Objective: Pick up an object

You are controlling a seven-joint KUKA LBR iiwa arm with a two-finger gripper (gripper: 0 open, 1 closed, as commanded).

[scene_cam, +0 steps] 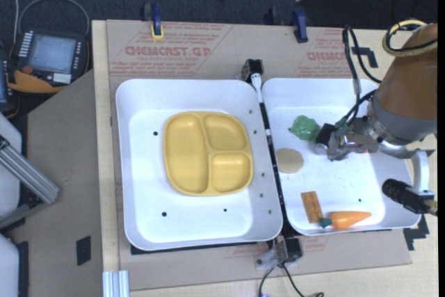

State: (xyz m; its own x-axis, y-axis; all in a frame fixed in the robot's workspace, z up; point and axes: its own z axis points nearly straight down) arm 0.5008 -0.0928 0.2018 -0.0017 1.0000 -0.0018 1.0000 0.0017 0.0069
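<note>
Objects for picking lie loose in the right bin [396,219]: a green leafy piece [304,127], a tan round disc [290,161], a brown block [311,206] and an orange carrot [350,219]. None of them sits between the jaws. The gripper [335,143] hangs over the upper middle of that bin, pointing toward the divider between the two bins, with the grey-and-orange arm [409,90] behind it.

Whether the jaws stand wide or narrow cannot be told; the fingertips are a dark, blurred cluster from this slant.

Relative to the jaws, the green piece is the closest thing, just beside them on the far side, toward the top rim of the bin. The disc lies near, a little ahead and toward the near edge. The block and carrot are well apart from the jaws, down by the near rim, almost touching each other. The left bin [139,149] holds a yellow divided plate [207,152], far ahead of the jaws.

The step in hand looks like the approach: positioning over a target before closing. The green piece seems the likeliest target. The next move would call for centring the jaws over it, lowering to the bin floor and closing squarely, since a soft, uneven shape could slip out sideways.
</note>
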